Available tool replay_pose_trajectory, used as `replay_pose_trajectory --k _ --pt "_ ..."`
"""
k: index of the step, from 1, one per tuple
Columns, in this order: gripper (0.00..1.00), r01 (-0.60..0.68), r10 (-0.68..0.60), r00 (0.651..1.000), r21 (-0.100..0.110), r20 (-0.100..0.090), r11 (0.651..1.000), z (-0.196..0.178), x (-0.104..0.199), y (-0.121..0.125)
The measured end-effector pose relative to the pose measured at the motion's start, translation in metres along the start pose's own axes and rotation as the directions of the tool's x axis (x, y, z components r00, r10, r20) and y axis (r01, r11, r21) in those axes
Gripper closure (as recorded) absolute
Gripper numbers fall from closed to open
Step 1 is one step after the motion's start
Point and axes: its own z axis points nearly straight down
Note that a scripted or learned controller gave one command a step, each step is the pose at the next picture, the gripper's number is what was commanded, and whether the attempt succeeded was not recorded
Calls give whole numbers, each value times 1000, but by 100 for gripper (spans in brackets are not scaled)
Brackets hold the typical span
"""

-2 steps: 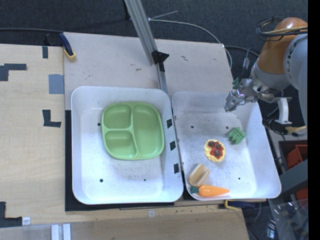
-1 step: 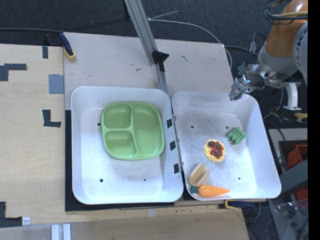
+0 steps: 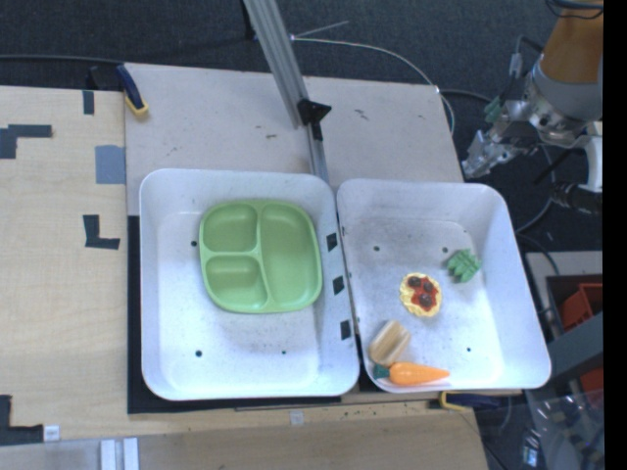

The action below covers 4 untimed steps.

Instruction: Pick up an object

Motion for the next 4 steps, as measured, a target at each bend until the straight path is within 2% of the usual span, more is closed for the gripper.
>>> replay_pose_trajectory --k 1,2,4 --pt "100 4 -4 1000 5 -2 1000 -1 53 -8" --pt "100 4 -4 1000 7 -3 1000 -2 103 -28" --pt "100 3 -3 1000 10 -2 1000 37 197 -65"
